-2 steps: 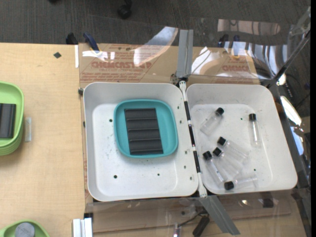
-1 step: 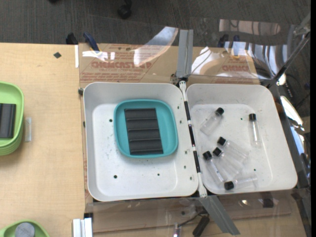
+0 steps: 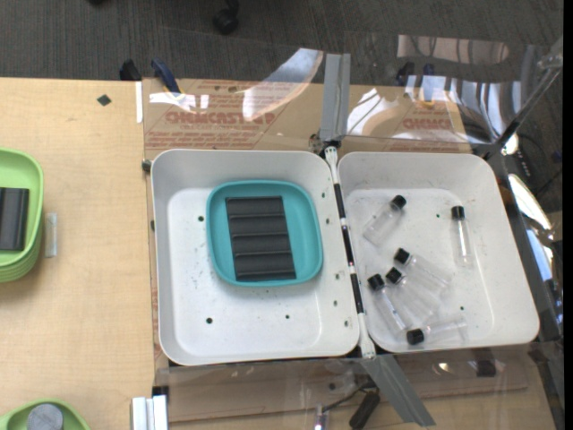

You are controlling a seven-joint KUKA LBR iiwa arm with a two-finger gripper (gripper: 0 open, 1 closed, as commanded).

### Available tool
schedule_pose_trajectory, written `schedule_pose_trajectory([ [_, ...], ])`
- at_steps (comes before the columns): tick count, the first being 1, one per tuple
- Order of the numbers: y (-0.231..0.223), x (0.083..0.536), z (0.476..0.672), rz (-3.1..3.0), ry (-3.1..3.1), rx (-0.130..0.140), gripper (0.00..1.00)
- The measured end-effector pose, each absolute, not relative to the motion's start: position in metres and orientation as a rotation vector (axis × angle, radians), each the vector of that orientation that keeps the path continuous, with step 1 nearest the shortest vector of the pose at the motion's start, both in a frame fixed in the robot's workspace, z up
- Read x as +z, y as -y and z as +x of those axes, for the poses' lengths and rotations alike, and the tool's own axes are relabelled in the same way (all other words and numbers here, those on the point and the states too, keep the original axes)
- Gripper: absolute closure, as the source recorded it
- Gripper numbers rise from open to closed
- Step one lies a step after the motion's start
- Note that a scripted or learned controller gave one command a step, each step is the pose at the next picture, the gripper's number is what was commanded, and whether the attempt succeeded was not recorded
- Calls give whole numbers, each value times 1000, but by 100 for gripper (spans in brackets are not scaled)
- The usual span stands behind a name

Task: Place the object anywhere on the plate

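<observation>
A teal square plate [image 3: 307, 240] sits in the left white bin [image 3: 179, 267], with a dark ribbed block [image 3: 260, 236] lying on its middle. In the right white bin [image 3: 501, 312] lie several clear vials with black caps: one at the upper left [image 3: 385, 218], one upright along the right side [image 3: 461, 233], and a loose cluster lower down [image 3: 403, 289].
A green tray [image 3: 27, 186] with a dark item sits at the left edge of the wooden bench. A green-rimmed object [image 3: 40, 417] pokes in at the bottom left. Clear plastic sheeting and metal framing stand behind and right of the bins.
</observation>
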State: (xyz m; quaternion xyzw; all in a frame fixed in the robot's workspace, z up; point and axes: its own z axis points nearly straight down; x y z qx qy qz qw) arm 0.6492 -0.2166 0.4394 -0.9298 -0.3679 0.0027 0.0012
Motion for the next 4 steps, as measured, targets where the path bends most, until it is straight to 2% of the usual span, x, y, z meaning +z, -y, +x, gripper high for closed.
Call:
schedule_pose_trajectory([
  [1,216,440,654,-2976,1004,6,0],
  [4,222,440,650,-3110,434,7,0],
])
